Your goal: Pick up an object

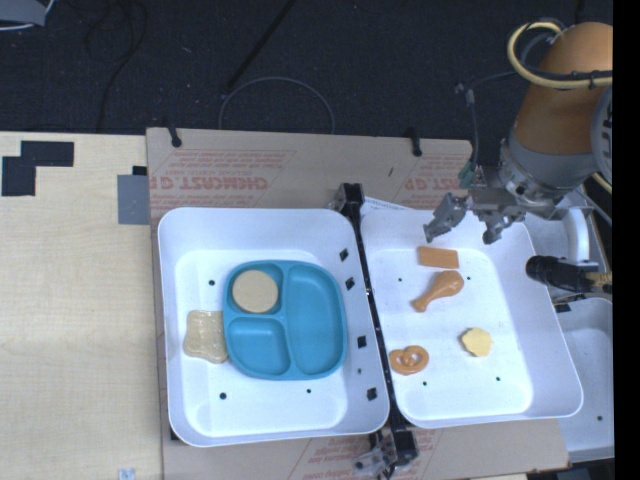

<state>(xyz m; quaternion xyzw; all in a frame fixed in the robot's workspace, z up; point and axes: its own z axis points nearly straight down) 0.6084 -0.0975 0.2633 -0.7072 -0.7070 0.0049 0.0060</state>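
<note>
Holding four food pieces (pixel 440 290), right bin (pixel 540 388), open claw (pixel 467 224) above

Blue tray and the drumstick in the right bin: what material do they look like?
Blue tray: looks like moulded plastic, with a smooth semi-matte finish, uniform colour and rounded compartment walls. Drumstick: likely plastic or rubber toy food, with a flat orange-tan colour and a smooth, simplified shape. Hard or soft cannot be told.
</note>
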